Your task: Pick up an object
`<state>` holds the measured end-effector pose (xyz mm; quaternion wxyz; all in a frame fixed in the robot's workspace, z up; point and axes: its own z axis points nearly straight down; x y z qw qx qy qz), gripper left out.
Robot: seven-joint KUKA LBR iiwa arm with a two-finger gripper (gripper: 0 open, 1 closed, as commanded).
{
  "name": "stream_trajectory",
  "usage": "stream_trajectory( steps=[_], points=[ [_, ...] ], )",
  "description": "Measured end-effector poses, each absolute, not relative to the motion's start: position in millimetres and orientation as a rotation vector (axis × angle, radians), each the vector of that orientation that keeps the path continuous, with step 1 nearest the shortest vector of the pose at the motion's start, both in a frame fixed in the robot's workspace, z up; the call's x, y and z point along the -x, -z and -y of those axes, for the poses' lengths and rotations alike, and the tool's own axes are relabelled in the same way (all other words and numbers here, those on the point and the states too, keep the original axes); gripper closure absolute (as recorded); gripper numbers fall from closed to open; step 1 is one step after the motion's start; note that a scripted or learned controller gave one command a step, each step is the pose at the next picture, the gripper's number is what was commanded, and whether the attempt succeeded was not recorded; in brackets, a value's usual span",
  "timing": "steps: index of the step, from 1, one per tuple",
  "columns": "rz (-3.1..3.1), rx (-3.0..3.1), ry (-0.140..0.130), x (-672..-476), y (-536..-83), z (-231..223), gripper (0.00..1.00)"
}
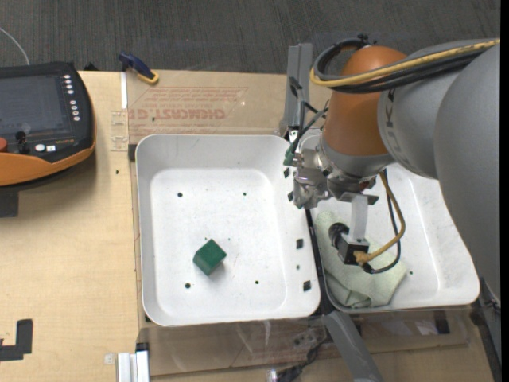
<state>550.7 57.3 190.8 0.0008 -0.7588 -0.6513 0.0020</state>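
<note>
Pale cloth (375,286), crumpled beside gripper (314,189): likely soft, light; I would pinch a raised fold. Gripper's state I cannot tell.

Small dark-green solid cube (210,257), resting flat on the floor of the shallow white bin (231,173) on the view's left. Turned slightly askew to the bin walls, toward the near side and a little left of the middle, apart from every wall. Pale green crumpled soft cloth (367,286), bunched in the near-left corner of the neighbouring shallow white bin (433,245), against the wall between the two bins.
</note>
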Motion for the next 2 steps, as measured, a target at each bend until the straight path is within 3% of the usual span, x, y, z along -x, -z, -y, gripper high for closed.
stream_trajectory(
  steps=[1,2],
  points=[
    [1.713,2.631,-0.007,-476.7,-191,-2,1.0],
    [1.363,2.83,-0.007,-481.9,-190,-58,1.0]
  ],
)
